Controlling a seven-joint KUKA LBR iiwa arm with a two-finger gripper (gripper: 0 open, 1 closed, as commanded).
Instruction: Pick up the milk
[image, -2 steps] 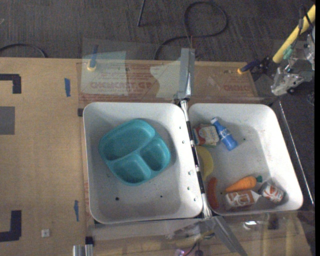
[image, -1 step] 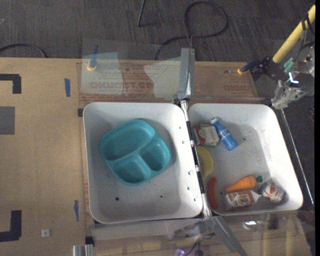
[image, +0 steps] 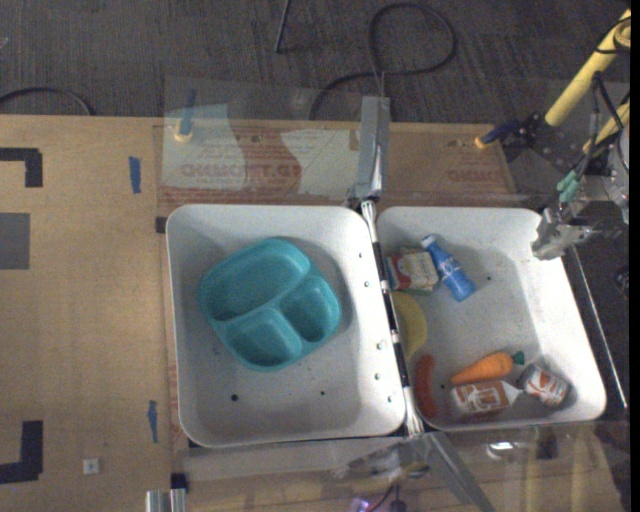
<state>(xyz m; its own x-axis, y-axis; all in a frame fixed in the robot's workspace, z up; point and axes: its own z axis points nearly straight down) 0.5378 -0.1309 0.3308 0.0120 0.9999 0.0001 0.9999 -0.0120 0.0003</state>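
The milk (image: 414, 270) lies flat in the right bin (image: 500, 225), up against its left wall in the upper part, a small red and white carton. Just beside it to the right lies a blue bottle (image: 449, 268) with a white label, tilted, cap toward the upper left. Below the carton, along the same wall, sits a yellow banana (image: 411, 322), and under that a red sausage (image: 425, 385) near the bin's lower left corner. Over in the lower right corner, an orange carrot (image: 484, 367) rests above a red-labelled bottle (image: 485, 399), with a small can (image: 545, 384) just to their right. The left bin (image: 195, 400) carries a teal divided plate (image: 269, 302), three compartments, set slightly askew. And the gripper (image: 556, 238) hangs over the right bin's upper right rim, well apart from the milk, nothing between its fingers; how wide they stand, I can't tell from here.
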